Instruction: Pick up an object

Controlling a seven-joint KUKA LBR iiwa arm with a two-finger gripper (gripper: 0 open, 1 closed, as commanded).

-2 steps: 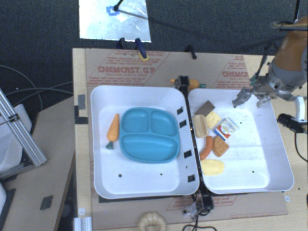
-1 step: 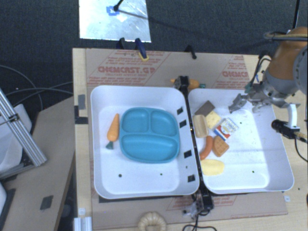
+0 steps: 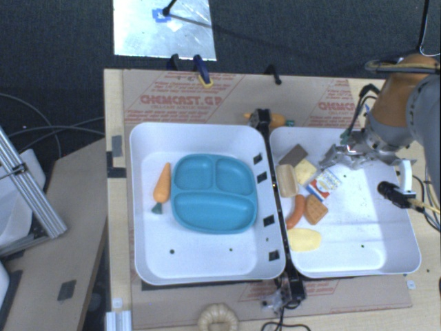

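Gripper (image 3: 335, 155) hung low over the right bin (image 3: 386, 254), beside one small packet (image 3: 326, 182). One sausage (image 3: 295, 212), one cracker (image 3: 315, 210). Left bin (image 3: 148, 254) held one carrot (image 3: 162, 183), one blue plate (image 3: 212, 192).

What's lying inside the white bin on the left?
The left bin holds a blue divided plate and, beside it, a toy carrot. Whatever lies beneath the plate is covered and can't be seen.
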